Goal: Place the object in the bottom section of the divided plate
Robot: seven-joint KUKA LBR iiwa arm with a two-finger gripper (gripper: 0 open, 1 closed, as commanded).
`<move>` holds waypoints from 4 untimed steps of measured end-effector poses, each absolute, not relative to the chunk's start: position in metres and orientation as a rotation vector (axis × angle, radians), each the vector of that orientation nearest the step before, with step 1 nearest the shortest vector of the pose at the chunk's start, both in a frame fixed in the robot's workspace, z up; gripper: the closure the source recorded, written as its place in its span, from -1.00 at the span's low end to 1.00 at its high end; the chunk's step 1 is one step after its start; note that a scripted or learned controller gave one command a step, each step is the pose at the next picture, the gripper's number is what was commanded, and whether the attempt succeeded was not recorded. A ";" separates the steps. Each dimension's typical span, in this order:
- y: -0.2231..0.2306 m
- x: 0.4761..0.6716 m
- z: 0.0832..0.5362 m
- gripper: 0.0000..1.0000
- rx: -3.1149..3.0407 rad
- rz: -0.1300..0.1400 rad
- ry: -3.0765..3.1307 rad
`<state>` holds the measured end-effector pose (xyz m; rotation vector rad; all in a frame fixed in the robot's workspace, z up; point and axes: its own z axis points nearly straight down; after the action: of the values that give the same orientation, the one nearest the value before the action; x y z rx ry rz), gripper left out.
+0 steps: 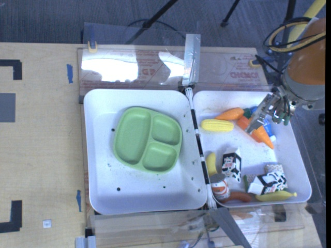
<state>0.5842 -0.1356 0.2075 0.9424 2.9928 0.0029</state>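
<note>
The gripper (257, 124) hovers over the right bin's (302, 164) carrots (247, 119) — whether clenched, nobody can tell — while the green divided plate (147, 138), far to its left, awaits any object.

Two white bins (98, 154) (300, 164). One green divided plate (147, 138). Two carrots (231, 113) (265, 134). One corn cob (217, 125). Two bananas (211, 163) (276, 195). Two cow-patterned cartons (231, 166) (271, 181).

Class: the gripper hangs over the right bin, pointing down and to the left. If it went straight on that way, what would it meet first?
Most likely the carrot just under the gripper, though one slanted view leaves depth uncertain.
</note>
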 end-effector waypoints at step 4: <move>0.094 0.635 0.184 1.00 0.443 0.002 3.110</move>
<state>0.6354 0.0942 0.1835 0.4432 3.1097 0.0017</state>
